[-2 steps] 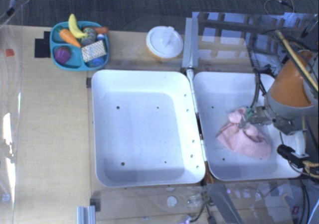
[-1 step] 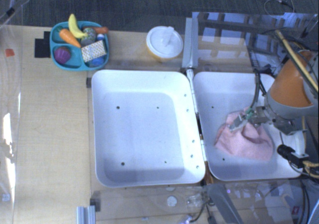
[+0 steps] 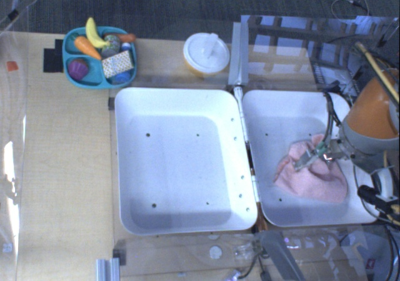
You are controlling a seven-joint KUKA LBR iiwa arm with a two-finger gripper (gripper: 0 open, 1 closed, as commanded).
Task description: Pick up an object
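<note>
A crumpled pink cloth (image 3: 310, 175) lies in the right bin (image 3: 275, 117), toward its front right. My gripper (image 3: 310, 157) is down on the cloth's upper middle, reaching in from the right under the orange-banded wrist. Its thin fingers press into the fabric folds, and a small green part shows beside them. Whether fabric is pinched between the fingers I cannot make out.
The left bin (image 3: 178, 158) stands beside the right one, with a raised divider between them. Behind the bins sit a blue tray (image 3: 99, 56) of toy food and a white lidded container (image 3: 207, 53). A metal frame and cables crowd the back right.
</note>
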